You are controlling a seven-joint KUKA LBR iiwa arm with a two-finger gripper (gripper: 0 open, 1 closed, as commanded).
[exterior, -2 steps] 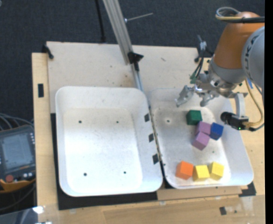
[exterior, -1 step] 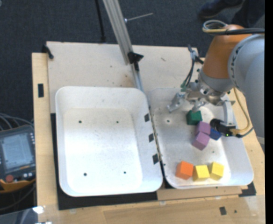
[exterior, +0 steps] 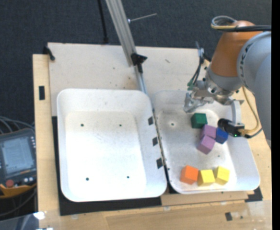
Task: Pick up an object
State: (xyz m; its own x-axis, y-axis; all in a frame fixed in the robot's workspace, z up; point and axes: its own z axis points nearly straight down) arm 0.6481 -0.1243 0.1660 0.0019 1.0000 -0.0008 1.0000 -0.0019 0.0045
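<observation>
My gripper (exterior: 193, 104) hangs over the far part of the right bin (exterior: 178, 143), just above and left of a green cube (exterior: 199, 120). Nothing shows between its fingers. Two purple cubes (exterior: 207, 138) lie close together below the green one, with a blue cube (exterior: 221, 135) touching their right side. Near the bin's front edge sit an orange cube (exterior: 189, 174) and two yellow cubes (exterior: 215, 176) in a row.
The left bin (exterior: 106, 143) lies beside the right one. A slanted metal rail (exterior: 123, 32) rises from behind the bins. A teach pendant (exterior: 13, 157) rests off the bench at the left. The arm's orange band (exterior: 226, 51) looms over the right bin's far corner.
</observation>
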